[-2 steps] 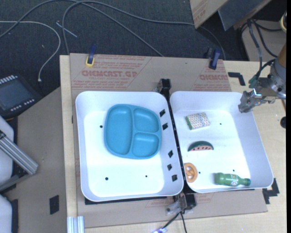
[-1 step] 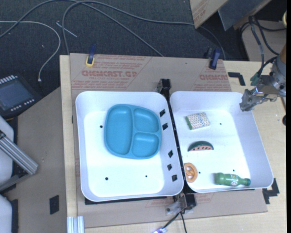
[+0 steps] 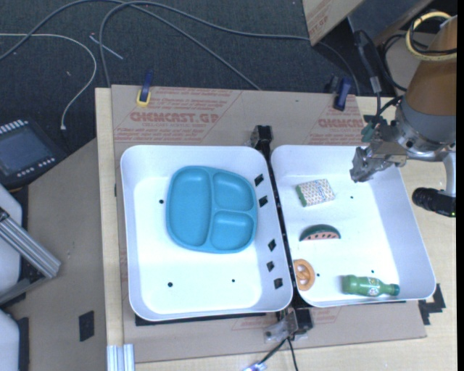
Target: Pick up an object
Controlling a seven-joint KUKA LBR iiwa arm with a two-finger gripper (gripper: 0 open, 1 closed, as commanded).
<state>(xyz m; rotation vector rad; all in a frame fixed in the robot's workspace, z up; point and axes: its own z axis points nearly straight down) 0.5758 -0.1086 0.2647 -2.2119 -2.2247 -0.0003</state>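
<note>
The right bin [image 3: 406, 217] holds several small objects. A patterned white and green block [image 3: 315, 192] lies near its back left. A watermelon slice toy [image 3: 320, 233] sits in the middle, a pretzel [image 3: 303, 274] at the front left, and a green bottle [image 3: 370, 286] lies on its side at the front. My gripper [image 3: 360, 171] hangs over the bin's back right part, to the right of the block and apart from it. Nothing shows between its tips.
The left bin [image 3: 141, 239] holds a blue divided plate [image 3: 211, 209]. A black clamp [image 3: 261, 135] sits at the back between the bins. Cables run across the dark floor behind the bench, and a cardboard box [image 3: 326, 16] stands at the back right.
</note>
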